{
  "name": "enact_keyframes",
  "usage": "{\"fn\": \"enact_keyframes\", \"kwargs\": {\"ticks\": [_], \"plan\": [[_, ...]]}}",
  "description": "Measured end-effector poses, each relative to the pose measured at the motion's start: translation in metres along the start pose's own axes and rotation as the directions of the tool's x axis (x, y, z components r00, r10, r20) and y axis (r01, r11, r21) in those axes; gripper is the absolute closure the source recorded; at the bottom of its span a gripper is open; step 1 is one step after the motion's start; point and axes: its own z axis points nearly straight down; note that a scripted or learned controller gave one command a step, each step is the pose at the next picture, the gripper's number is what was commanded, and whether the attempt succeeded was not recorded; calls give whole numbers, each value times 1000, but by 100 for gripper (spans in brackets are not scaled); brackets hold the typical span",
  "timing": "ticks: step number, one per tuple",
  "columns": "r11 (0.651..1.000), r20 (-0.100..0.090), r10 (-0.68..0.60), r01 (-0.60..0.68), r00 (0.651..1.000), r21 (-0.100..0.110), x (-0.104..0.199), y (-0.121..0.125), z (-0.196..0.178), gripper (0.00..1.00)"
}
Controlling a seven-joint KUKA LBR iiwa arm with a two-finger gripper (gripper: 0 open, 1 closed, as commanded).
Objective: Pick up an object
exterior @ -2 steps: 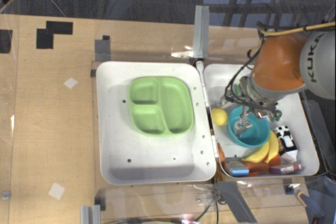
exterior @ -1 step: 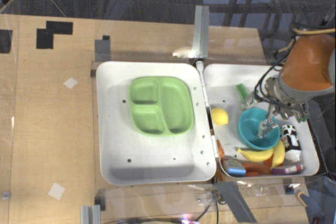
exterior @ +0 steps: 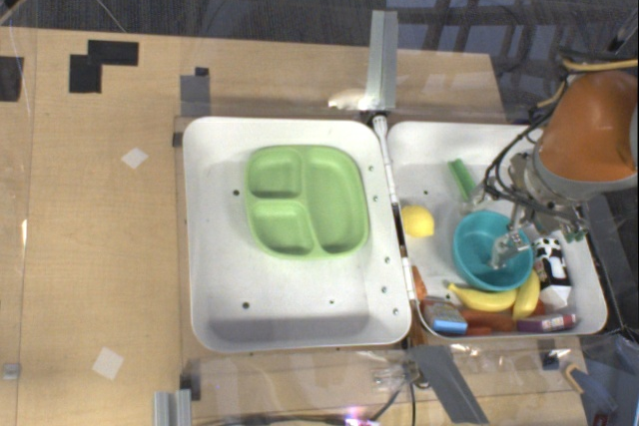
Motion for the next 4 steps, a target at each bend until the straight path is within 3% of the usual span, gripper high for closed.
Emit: {"fn": "enact_keyframes", "kwargs": {"ticks": [1, 2, 3, 4], "plan": [[999, 0, 43, -43, 999, 3, 23, 18, -1, 0], [998, -5, -69, 69, 998, -1, 12, 69, 0, 0], [998, -4, -70, 70, 998, -1, -40, 54, 1, 0], [999, -5, -43, 43, 999, -3, -86, 56, 3, 0]]}}
